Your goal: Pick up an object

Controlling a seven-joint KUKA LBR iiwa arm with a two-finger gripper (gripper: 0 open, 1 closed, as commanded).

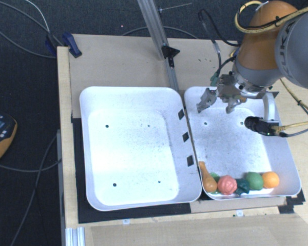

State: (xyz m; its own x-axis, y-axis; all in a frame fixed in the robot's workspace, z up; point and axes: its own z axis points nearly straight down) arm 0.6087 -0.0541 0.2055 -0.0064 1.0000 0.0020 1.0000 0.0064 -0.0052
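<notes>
- Claw [219, 103] hangs over the far end of the right bin [231, 142], its two fingers spread wide apart with nothing between them.
- Left bin [128, 147] sits beside it, their rims touching.
- Along the right bin's near wall, well apart from the claw, lie an orange gourd-shaped toy [207, 178], a pink ball [227, 184], a teal piece [242, 186], a green ball [254, 180] and an orange ball [270, 179].
</notes>
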